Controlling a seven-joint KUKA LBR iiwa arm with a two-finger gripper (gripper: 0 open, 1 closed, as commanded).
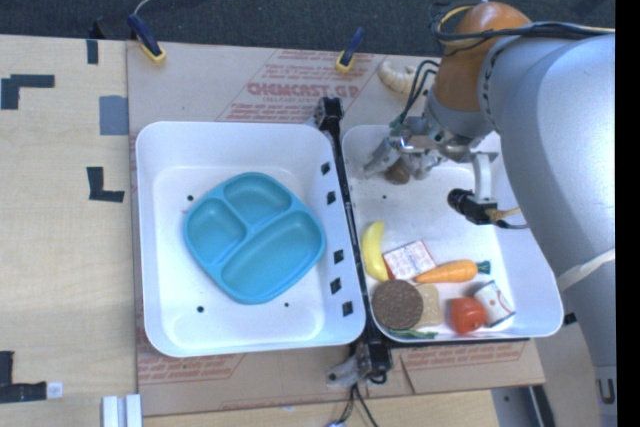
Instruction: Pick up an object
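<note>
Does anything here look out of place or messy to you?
One thing: a pale, banana-shaped object lies on the cardboard behind the right bin, outside both bins. The other toy foods, such as the banana, carrot and tomato, are crowded in that bin's near end. The blue plate sits tidily in the left bin.
</note>
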